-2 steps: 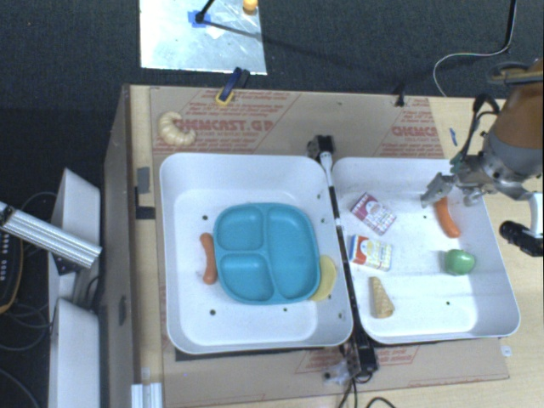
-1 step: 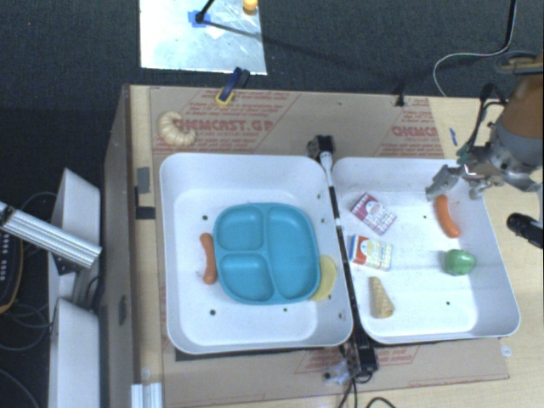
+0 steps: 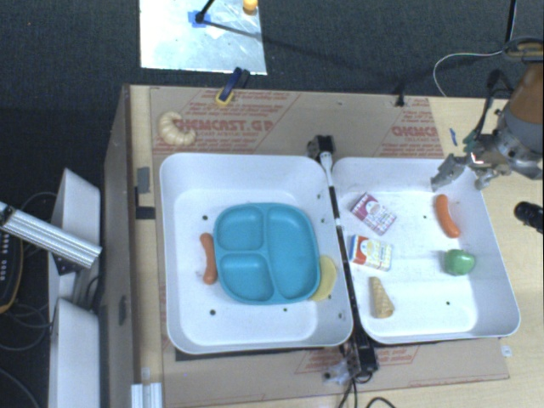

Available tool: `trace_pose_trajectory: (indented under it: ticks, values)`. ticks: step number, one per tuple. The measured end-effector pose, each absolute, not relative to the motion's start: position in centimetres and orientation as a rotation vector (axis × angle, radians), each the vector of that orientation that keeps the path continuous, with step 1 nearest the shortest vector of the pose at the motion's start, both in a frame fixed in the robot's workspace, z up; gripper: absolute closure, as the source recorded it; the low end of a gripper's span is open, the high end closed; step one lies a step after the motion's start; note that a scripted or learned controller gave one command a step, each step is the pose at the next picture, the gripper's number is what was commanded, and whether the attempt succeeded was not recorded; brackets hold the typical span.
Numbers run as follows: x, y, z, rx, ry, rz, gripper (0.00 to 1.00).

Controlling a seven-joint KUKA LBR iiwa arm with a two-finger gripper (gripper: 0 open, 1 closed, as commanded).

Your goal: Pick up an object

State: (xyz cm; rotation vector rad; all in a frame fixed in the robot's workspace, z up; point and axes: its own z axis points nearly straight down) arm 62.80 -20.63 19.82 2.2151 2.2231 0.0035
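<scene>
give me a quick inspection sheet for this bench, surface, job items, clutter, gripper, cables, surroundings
surface: bench top with printed cardboard, bearing the left bin and the right bin side by side
job's things: right bin holds an orange sausage, a green ball, two small cartons and a tan cone; left bin holds a blue divided tray, an orange sausage beside it and a yellow piece at the tray's right edge
clutter: a pale curled item and a blue-yellow item on the cardboard
grippers: gripper over the right bin's top right corner, holding nothing seen
cables: a thin cable looping near the arm
surroundings: dark floor, a shiny sheet behind the bench
</scene>
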Motion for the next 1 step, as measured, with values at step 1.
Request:
trace_pose_trajectory:
  ticks: [1]
  values:
    - [64.32,-20.6,16.84,2.215,2.224,0.002,0.0]
